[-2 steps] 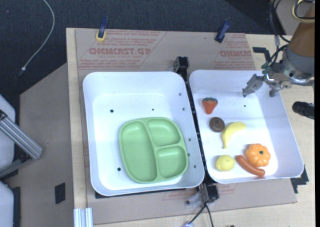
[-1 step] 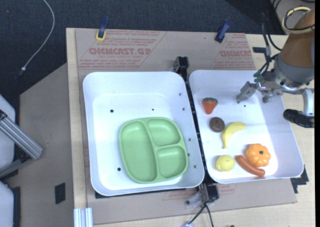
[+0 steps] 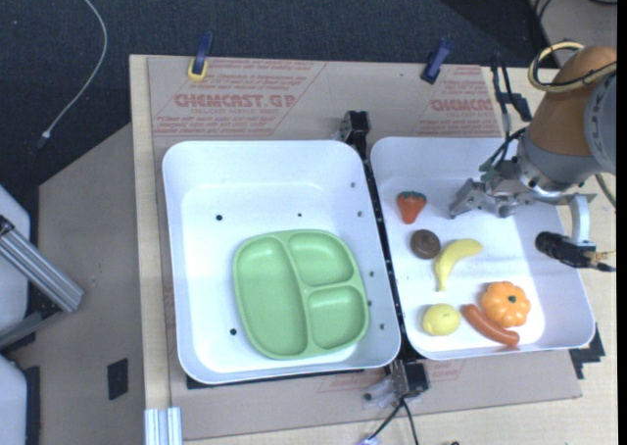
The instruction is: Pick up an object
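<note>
I saw smooth glossy white plastic bins (image 3: 196, 237), a matt green plastic divided plate (image 3: 299, 293), brown printed cardboard on the surface (image 3: 294, 90), shiny plastic-looking toy fruit (image 3: 456, 259)

the arm (image 3: 578, 110) is cut off by the right edge; whether the claw (image 3: 482, 196) grips anything is unclear.

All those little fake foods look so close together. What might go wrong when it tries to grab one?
Two likely risks. The pumpkin touches the sausage, so a grab there could catch both or knock one away. The banana lies beside the brown ball, leaving little room. The gripper hangs above bare floor of the right bin, near the strawberry.
</note>
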You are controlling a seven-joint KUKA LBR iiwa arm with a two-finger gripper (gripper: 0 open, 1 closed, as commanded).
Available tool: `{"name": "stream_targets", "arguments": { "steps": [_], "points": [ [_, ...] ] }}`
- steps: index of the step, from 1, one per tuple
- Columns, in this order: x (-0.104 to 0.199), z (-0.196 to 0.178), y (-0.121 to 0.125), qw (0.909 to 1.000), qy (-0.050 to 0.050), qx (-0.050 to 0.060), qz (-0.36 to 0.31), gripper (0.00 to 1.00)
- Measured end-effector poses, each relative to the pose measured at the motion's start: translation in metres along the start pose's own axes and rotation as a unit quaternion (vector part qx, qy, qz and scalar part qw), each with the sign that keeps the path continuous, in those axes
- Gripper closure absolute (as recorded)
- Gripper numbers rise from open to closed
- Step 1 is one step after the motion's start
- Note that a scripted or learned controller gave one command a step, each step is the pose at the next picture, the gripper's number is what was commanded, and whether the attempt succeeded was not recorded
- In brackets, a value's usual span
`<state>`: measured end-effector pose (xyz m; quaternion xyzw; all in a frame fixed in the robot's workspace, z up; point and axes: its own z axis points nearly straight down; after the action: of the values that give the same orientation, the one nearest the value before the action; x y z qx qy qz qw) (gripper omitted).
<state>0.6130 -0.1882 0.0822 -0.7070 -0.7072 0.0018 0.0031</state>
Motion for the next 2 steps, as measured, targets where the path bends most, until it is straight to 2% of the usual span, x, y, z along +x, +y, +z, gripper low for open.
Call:
{"name": "stream_targets", "arguments": {
  "steps": [1,2],
  "points": [
    [0.000,-0.015,0.002,1.0000,-0.001,-0.004,0.000,1.00],
    [0.000,-0.060,-0.003,1.0000,-0.002,-0.006,0.000,1.00]
  ]
}}
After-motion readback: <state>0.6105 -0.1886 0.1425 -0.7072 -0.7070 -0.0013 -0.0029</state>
